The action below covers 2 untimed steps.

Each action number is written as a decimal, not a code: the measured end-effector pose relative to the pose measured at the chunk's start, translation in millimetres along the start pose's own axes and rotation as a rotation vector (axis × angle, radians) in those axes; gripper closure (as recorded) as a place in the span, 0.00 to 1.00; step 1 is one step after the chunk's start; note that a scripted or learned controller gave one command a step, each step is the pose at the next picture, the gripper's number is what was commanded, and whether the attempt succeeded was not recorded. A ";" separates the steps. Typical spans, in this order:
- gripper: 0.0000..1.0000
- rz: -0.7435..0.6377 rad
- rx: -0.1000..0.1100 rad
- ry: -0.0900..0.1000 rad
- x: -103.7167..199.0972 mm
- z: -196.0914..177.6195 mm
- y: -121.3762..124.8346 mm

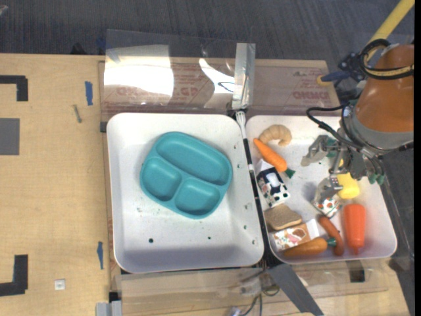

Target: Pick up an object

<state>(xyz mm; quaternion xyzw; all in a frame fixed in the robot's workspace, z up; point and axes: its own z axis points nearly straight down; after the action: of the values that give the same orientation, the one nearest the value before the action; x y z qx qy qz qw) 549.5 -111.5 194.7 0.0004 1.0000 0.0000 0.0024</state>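
My gripper (321, 171) hangs over the right side of the right bin (388, 245), its two silvery fingers (315, 151) spread apart with bare bin floor between them. Nothing sits between the fingers. Just right of the lower finger lies a yellow toy (349, 189), with a small white and red piece (327, 207) under it. A large orange carrot (355, 225) lies below those. To the gripper's left are a slim carrot (270, 154), a croissant (275, 134) and a black and white cow toy (273, 185).
A brown bread slice (283, 217), a small carton (290, 236), an orange sausage (306, 247) and a red one (331, 232) crowd the right bin's front. The left bin (125, 229) holds a teal divided plate (186, 174). A clear plastic sheet (171, 78) stands behind the bins.
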 end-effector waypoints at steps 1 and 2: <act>0.00 -0.083 0.000 0.000 31.4 100.1 -38.5; 1.00 -0.087 0.001 -0.009 28.2 88.2 -36.2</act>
<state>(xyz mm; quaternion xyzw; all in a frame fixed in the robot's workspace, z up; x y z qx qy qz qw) 521.7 -147.7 106.4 -0.0431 0.9990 -0.0008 0.0067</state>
